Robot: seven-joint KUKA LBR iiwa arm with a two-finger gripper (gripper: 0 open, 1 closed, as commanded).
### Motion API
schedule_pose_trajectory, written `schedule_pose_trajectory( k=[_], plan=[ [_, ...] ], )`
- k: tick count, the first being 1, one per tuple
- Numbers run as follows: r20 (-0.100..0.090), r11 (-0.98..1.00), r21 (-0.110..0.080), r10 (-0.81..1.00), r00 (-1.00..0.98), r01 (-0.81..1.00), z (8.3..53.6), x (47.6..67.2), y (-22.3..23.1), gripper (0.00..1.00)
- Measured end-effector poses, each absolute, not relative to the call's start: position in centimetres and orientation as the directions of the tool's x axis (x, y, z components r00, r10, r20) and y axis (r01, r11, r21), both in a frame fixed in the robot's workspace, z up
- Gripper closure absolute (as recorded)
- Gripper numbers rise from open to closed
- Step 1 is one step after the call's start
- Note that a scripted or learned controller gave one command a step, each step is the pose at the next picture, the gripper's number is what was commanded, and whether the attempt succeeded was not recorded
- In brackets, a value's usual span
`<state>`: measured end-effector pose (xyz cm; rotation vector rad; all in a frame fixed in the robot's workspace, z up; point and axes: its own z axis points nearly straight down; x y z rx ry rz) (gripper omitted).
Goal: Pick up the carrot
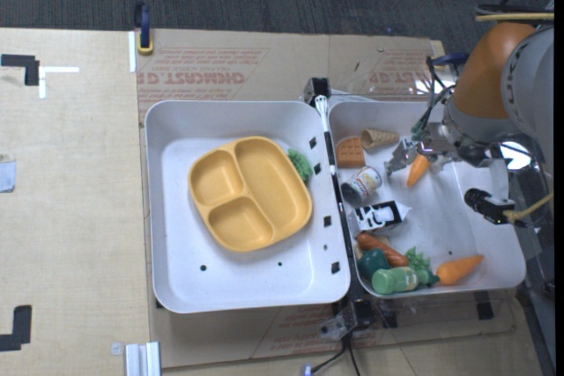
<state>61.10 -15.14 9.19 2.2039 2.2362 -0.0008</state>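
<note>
Camera view: tool [414, 156] clamped on one carrot [417, 171], two more carrots [458, 269] in right bin [493, 229].

The carrot [417, 171] in the claw [411, 158] looks like smooth plastic. The white bin [493, 229] under the claw is shiny plastic. Far left of the claw, the yellow plate [250, 192] looks smooth and matt. Brown cardboard [203, 75] lies behind it.
</note>
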Motion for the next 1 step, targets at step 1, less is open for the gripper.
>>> schedule_pose_trajectory(
  k=[1],
  plan=[
    [-0.004, 0.018, 0.002, 1.0, -0.018, 1.0, 10.12, 61.16, -15.17, 1.0]
  ],
)
